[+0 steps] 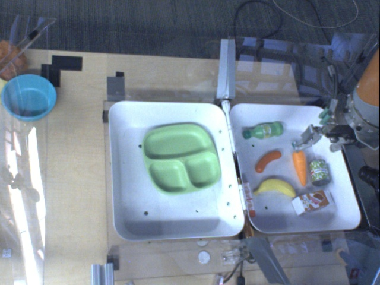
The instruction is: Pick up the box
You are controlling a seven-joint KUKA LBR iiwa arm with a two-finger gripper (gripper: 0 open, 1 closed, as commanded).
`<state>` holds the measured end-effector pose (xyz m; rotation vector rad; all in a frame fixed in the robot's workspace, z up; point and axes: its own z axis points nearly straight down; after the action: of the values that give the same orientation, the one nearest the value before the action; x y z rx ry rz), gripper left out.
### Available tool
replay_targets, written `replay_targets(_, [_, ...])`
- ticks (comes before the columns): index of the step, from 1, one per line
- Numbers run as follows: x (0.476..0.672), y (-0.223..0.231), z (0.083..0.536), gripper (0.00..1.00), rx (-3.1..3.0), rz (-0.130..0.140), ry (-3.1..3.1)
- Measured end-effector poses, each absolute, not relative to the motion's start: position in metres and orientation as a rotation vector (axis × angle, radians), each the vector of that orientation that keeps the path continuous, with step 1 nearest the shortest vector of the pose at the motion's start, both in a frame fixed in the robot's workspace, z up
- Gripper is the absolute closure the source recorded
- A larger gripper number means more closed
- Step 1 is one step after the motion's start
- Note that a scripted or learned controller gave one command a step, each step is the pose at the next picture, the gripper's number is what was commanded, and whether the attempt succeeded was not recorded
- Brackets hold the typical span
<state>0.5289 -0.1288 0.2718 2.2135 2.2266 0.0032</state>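
The box (311, 202), brown and white, lies flat in the right bin (350, 218), close to that bin's near wall. Taking the box as the landmark: the banana (275, 187) lies just to its left, almost touching its white end; the carrot (300, 167) stands lengthwise just beyond it, toward the back of the bin; the small can (319, 172) with a green label sits right behind the box, beside the carrot; the red sausage (268, 160) is farther back and to the left; and the green bottle (263, 130) lies on its side well beyond the box, near the far wall of the bin.

The gripper (307, 138) hangs above the bin, well behind the box and past the carrot's top end, reaching in from the right with the grey arm (362, 108) behind it. Nothing sits between its fingers that can be made out, but whether they are spread or closed cannot be told from this angle.

Far to the left of the box, across the divider, the left bin (124, 218) carries a green tray (181, 157) with three compartments. Much farther left and back, on the wooden bench (65, 177), stands a blue bowl (29, 96).
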Motion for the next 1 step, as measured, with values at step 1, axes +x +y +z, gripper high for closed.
replay_targets(1, [0.4879, -0.0622, 0.2091, 0.0, 1.895, 0.004, 2.504])
